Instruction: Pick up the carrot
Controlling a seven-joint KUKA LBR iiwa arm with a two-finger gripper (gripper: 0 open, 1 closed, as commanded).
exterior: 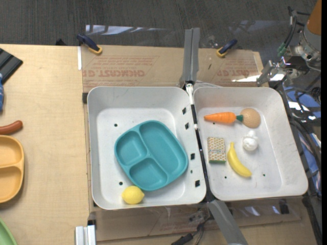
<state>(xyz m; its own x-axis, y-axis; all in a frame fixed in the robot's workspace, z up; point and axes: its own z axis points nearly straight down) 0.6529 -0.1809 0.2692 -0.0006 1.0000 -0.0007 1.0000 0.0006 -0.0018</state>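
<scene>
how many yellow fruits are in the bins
2: a lemon in the left bin, just below the teal plate, and a banana in the right bin, beside the small box.

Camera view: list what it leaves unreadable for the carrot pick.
- Gripper: in the camera view, up at the right edge among cables; finger state unreadable.
- Grey arm with orange band: cut off by the right edge.
- Orange toy carrot: its green end meets the tan egg-shaped object; touching or merely overlapping is unclear.
</scene>
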